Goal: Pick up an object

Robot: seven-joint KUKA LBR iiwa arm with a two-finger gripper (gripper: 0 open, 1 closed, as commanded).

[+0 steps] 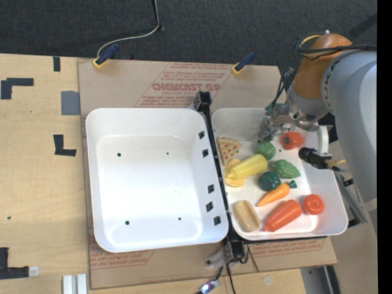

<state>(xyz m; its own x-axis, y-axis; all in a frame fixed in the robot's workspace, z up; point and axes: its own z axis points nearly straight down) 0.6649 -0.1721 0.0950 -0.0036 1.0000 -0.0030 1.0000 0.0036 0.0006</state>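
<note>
The gripper point(269, 129) hangs at the upper part of the right bin point(338, 222), just above a green toy vegetable point(265, 150); a toy tomato point(291, 141) lies just beside, to its right.

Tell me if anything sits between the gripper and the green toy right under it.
Nothing visible does. The gripper is in the right bin, directly above the green toy. The tomato lies to one side, the corn beyond it.

Single fixed camera above bench point(37, 164), looking down at slant on both bins point(98, 127); arm point(349, 78) enters right.
</note>
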